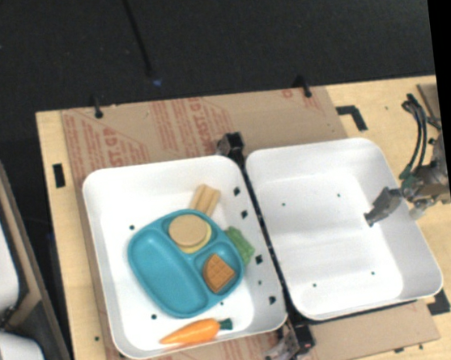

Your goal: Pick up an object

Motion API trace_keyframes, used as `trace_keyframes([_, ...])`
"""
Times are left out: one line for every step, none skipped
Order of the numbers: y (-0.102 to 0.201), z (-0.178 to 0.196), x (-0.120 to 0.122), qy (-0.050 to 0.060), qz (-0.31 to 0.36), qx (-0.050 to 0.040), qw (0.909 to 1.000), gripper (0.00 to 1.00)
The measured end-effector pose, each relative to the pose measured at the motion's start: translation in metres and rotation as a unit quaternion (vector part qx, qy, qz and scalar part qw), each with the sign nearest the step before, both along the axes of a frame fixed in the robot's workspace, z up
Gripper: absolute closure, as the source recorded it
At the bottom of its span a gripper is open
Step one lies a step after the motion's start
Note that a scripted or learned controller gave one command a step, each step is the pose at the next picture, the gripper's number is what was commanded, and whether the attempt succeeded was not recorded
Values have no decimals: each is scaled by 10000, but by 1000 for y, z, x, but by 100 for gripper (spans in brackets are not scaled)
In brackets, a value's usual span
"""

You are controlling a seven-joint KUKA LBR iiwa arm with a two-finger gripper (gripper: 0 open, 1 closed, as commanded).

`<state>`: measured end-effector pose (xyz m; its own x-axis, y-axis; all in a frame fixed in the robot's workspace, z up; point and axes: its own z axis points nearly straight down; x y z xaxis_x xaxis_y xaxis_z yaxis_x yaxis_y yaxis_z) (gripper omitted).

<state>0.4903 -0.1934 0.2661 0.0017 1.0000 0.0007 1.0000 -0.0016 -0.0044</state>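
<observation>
nearest in the left bin: an orange carrot, then a blue divided tray bearing a round biscuit and a brown waffle piece. beyond, a tan block against the tray's far edge. gripper over the right bin, grip state impossible to tell.

Blue tray, carrot, wooden pieces in left bin.
</observation>
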Motion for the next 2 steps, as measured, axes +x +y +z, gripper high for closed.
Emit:
trace_keyframes([0,3,1,-27,5,-6,10000,0])
trace_keyframes([-2,-39,1,-8,4,-2,10000,0])
